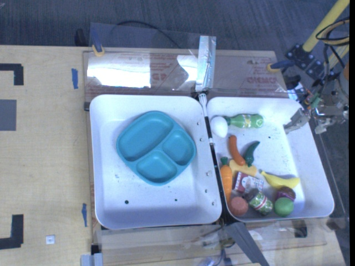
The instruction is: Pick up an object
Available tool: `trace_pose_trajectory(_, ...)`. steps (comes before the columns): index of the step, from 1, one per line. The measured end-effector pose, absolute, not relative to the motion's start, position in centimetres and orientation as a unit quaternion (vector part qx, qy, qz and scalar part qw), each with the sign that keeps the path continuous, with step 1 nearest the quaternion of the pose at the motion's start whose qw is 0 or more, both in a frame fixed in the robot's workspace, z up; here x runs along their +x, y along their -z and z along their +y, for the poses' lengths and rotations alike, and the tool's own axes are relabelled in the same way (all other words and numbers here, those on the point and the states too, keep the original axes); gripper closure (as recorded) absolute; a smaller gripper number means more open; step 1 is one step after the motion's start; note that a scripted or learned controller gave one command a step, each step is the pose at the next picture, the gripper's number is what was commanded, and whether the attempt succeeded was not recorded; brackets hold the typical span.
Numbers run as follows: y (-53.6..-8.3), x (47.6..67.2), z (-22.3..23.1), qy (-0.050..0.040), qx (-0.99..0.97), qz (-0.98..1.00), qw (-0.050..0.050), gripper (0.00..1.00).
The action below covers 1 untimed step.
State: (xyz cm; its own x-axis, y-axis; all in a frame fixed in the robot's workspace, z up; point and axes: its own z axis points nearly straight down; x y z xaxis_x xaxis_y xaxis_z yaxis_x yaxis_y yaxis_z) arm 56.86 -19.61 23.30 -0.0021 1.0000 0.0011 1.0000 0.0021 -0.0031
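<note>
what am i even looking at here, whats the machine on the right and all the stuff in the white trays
One camera looks down at a slant on a bench with two shallow white bins. The left bin holds a blue divided plate. The right bin holds toy food: a white egg, a green bottle, a carrot, a banana and more. At the right edge is a robot arm's pincer, above the right bin's far corner. Nothing shows between its fingers.

Left white bin holds a blue divided plate — lying flat; wooden bench beneath.
</note>
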Motion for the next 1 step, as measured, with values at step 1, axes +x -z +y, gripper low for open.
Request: trace_pose_trajectory(1,-10.00,54.62,-10.49,-0.0011,-0.694,-0.720,0.003,0.00)
